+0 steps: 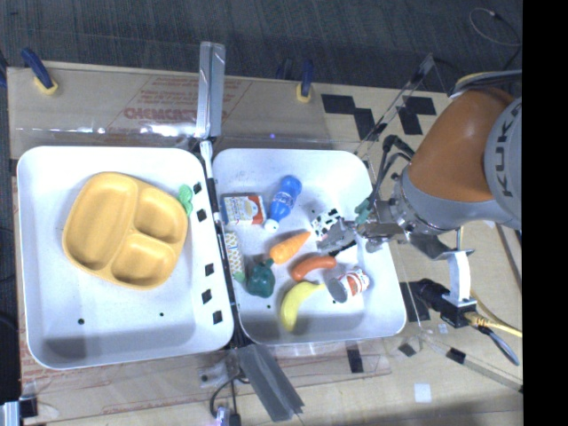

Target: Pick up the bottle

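Small blue plastic bottle (284,197) with white cap lying tilted in upper middle of right white bin (382,313), beside red-and-white carton (243,209). Two-finger gripper (335,232) low over black-and-white toy (326,224), apart from bottle; grip state impossible to tell.

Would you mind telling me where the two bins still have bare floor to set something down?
Left bin: bare along the front and left, around the yellow tray. Right bin: a bare strip at the back, behind the blue bottle. Its middle is crowded with carrot, banana and gripper.
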Controlling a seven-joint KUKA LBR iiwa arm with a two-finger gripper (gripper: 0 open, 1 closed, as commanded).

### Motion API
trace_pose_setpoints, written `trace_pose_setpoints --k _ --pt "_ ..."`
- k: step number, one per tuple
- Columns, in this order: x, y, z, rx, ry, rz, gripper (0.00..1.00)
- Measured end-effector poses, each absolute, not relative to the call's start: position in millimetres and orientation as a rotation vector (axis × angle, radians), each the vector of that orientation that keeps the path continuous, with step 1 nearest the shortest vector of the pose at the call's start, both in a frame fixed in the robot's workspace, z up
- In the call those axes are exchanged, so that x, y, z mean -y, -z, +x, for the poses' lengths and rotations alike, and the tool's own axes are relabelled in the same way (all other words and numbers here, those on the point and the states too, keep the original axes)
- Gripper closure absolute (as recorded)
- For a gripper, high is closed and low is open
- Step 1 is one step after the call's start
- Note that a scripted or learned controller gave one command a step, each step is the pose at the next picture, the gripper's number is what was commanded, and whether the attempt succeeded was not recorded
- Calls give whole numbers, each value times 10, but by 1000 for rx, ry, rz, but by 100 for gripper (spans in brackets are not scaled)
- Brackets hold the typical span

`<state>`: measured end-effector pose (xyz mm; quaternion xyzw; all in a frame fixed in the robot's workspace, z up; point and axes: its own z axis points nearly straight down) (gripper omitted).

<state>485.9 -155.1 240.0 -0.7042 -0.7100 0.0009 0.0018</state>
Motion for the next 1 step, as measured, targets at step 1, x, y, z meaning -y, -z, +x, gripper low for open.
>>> trace_pose_setpoints --k 1 --pt "1673 -1857 5760 2258 -5 -2181 0"
